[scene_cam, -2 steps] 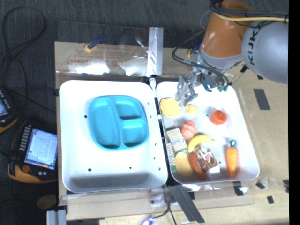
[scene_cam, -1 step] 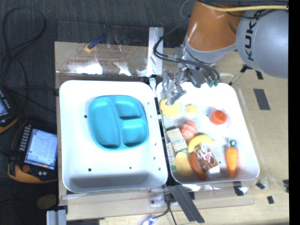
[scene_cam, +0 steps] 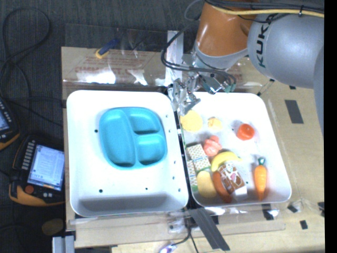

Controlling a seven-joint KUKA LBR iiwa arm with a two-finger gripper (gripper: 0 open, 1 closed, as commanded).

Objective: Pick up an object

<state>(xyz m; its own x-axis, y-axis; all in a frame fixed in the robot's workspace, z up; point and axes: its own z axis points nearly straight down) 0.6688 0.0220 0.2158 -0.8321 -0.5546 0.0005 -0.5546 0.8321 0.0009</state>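
The right bin (scene_cam: 274, 120) holds several toy foods. Among them are a yellow round piece (scene_cam: 191, 121), a small yellow item (scene_cam: 214, 123), a red tomato (scene_cam: 245, 131), a pink-red piece (scene_cam: 212, 145), a banana (scene_cam: 225, 158), a carrot (scene_cam: 260, 177), a checkered box (scene_cam: 196, 157) and a brown packet (scene_cam: 231, 177). My gripper (scene_cam: 183, 100) hangs over the right bin's back-left corner, just above and behind the yellow round piece. I see nothing in it.
A blue divided tray (scene_cam: 134, 136) lies in the left bin (scene_cam: 84, 183). The wall between the bins runs right under the gripper. Clear plastic sheeting (scene_cam: 121, 67) lies behind the bins, and a handheld pendant (scene_cam: 39, 167) sits off the bench at left.
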